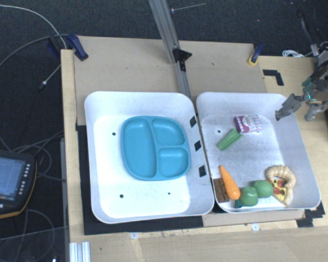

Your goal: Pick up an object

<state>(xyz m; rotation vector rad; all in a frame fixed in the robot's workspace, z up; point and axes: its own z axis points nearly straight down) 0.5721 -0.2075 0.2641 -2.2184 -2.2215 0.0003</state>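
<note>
- Camera view: the gripper (299, 106) hangs at the right bin's (251, 146) upper right rim, its two fingers spread wide with nothing between them.
- Well apart from it in that bin lie a purple packet (247, 124) and a green cylinder (229, 139).
- Along the near edge: carrot (229, 182), green ball (250, 196), pretzel-like toy (280, 180).
- The left bin (104, 146) holds a blue divided plate (154, 147).

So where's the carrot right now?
The carrot lies in the right bin, near its front left corner, between a brown block and a green ball.
</note>
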